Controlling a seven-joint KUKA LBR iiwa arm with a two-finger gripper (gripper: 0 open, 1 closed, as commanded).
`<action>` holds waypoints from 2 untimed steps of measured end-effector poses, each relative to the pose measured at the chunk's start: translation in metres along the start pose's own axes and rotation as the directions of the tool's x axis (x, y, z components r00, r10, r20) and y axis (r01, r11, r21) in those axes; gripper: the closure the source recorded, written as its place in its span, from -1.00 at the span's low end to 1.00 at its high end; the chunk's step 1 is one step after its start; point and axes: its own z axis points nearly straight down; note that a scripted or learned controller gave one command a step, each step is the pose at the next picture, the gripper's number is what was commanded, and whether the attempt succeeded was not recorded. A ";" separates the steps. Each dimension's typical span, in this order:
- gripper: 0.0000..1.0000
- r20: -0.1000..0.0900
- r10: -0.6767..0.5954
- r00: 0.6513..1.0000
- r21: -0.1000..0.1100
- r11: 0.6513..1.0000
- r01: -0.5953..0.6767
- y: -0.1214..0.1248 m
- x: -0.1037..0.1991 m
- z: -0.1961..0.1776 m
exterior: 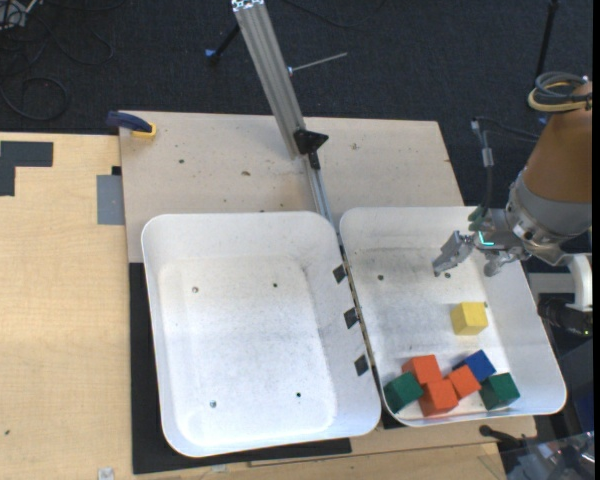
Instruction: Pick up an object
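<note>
Your gripper hangs over the upper part of the right bin, its two fingers spread apart with nothing between them. It reaches in from the right on the grey arm.

The nearest thing to pick is the yellow block, alone just below the gripper and apart from everything else. What could go wrong: the gripper sits above and slightly to one side of that block, so a straight descent from here would likely close on bare bin floor — you would need to shift toward the block first.

The other blocks are riskier. Orange blocks, green blocks and a blue block crowd together, touching, in the bin's near corner by the wall. Fingers coming down there may land on a neighbour, or push the pile instead of gripping.

The left bin lies beside it on the desk.
</note>
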 end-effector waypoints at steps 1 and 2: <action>-1.00 -0.001 0.000 1.000 0.007 1.000 0.000 -0.007 0.004 0.063; -1.00 -0.001 0.001 1.000 0.005 1.000 -0.001 -0.009 0.005 0.117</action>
